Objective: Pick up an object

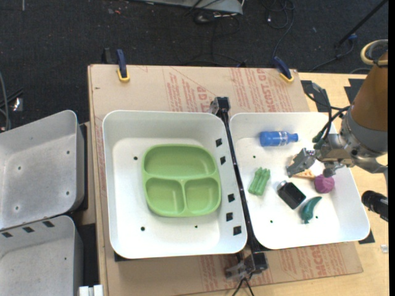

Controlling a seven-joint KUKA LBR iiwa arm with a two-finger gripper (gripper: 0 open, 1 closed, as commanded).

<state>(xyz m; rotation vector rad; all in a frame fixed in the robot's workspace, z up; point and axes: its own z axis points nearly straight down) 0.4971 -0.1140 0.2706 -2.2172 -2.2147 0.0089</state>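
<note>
My gripper (pixel 300 163) hangs over the middle of the right bin (pixel 345 227), reaching in from the right. It is open, with nothing between its fingers. Just under it lies a small tan piece (pixel 303 175). A purple lump (pixel 324 184) sits right of that, below the wrist. A blue bottle (pixel 278 139) lies on its side toward the back. A green ridged piece (pixel 260 181) lies at the left. A black block (pixel 291 194) and a teal curved piece (pixel 310 207) lie in front of the gripper.
The left bin (pixel 117 227) holds a green divided tray (pixel 182 179). A black divider with clips (pixel 231 165) runs between the bins. White lids (pixel 37 165) lie off the bench to the left.
</note>
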